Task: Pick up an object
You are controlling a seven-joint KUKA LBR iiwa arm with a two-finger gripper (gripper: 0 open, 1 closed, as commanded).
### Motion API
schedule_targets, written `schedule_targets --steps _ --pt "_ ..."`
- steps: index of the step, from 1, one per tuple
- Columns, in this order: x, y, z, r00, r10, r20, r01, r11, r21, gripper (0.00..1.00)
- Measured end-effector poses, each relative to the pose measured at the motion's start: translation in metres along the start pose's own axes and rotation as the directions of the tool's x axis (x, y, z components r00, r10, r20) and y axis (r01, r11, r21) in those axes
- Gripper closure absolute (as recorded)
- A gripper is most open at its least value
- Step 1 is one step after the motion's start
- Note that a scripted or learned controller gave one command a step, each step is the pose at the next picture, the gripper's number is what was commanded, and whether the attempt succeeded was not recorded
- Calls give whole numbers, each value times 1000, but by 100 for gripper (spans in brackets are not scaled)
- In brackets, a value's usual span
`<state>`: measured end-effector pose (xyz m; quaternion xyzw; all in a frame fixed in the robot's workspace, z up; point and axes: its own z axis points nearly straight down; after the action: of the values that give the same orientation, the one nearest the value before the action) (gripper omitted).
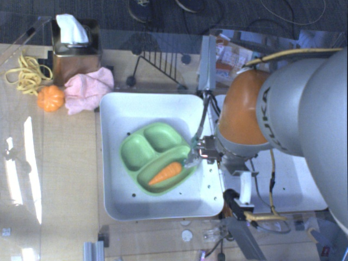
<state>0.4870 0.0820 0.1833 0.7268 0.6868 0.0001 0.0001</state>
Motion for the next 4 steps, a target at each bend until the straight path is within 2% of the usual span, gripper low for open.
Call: schedule_targets --steps 1,2,3,4 --pt "58 10 81 995 -99 -1 99 995 -1 0" --pt "57 12 72 996 -95 1 95 996 -4 100" --pt "104 0 -217 997 83 0 -83 997 -2 100" --pt "154 25 -77 994 110 1 -110 994 2 100"
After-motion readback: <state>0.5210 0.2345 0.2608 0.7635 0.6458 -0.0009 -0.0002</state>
